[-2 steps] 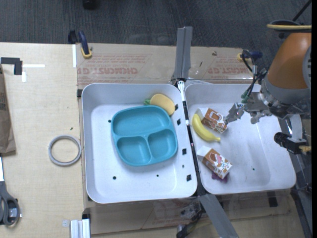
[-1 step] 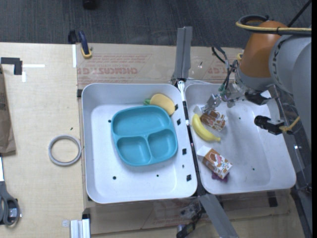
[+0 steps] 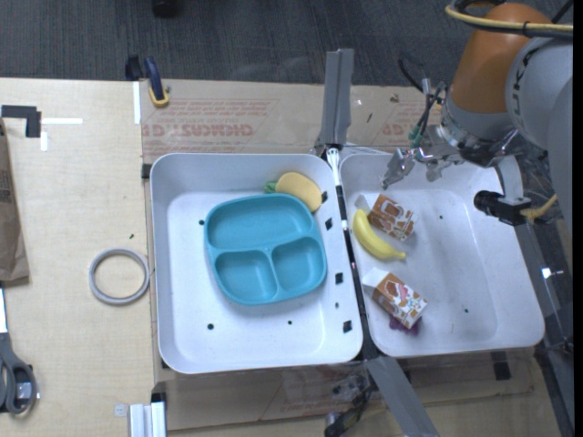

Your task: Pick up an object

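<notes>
The right bin [image 3: 510, 271] holds a yellow banana [image 3: 373, 236], a small brown and white carton [image 3: 393, 217] just behind it, and a second carton [image 3: 399, 300] near the front left. My gripper [image 3: 414, 169] hangs over the back left corner of this bin, a little above and behind the first carton. Its fingers are open and nothing sits between them. In the left bin [image 3: 178, 289] lies a blue divided plate [image 3: 266, 248], with a yellow lemon-like fruit [image 3: 300, 189] at its back edge.
The grey arm with its orange band [image 3: 487, 44] reaches in from the upper right. A metal post [image 3: 337, 98] stands behind the divide between the bins. A grey ring [image 3: 119, 275] and scissors [image 3: 16, 381] lie on the bench to the left.
</notes>
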Controlling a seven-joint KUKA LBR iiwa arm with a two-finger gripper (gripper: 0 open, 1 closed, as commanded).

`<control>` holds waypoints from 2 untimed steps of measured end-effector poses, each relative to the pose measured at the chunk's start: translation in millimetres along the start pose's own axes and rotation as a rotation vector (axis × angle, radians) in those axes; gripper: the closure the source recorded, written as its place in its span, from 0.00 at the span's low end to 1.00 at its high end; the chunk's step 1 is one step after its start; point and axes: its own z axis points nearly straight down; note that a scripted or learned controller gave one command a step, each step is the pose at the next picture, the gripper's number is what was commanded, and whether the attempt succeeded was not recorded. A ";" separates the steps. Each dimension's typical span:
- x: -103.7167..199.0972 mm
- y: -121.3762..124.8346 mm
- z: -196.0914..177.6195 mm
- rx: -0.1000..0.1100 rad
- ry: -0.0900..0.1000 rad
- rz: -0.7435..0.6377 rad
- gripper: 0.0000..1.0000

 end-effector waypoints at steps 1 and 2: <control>6.9 -14.3 50.2 -0.018 -0.004 -0.107 0.00; 7.4 -56.3 71.0 0.000 0.001 -0.357 0.00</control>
